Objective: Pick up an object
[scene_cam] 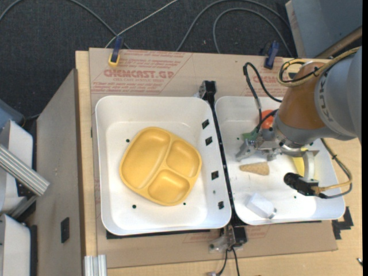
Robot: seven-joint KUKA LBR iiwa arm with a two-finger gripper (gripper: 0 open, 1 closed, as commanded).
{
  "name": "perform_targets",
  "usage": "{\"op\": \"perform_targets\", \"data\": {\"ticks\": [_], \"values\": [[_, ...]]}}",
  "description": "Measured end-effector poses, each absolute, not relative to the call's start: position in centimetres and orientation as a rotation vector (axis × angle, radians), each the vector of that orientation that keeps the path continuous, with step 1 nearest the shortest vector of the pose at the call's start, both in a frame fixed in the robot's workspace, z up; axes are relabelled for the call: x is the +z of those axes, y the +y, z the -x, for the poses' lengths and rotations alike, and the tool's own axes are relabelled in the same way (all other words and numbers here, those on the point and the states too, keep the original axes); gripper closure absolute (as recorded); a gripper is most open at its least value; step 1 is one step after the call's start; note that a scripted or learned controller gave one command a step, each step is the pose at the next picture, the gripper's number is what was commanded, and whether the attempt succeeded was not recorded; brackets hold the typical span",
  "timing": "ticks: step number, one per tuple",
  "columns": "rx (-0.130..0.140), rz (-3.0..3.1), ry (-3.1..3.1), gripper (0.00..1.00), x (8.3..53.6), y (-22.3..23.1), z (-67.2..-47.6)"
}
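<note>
Cardboard-topped bench (172, 62), dark carpet (46, 22) behind. 2 white bins (109, 154); gripper (253, 148) low in right bin, grip state undeterminable.

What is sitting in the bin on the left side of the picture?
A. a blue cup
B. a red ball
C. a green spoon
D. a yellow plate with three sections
D: the left bin holds a yellow plate with three sections, lying flat near its middle, while the arm's gripper is over the right bin.
</note>
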State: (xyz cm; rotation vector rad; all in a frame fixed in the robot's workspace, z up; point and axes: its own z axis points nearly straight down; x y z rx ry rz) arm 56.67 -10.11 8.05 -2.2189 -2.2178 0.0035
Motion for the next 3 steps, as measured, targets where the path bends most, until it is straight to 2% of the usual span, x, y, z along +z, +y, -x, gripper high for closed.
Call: {"op": "perform_targets", "data": {"ticks": [1, 3], "values": [[0.006, 2.219, -2.218, 1.00, 9.1, -10.2, -56.7], [-0.002, 2.220, -2.225, 1.00, 20.3, -11.2, -57.7]]}}
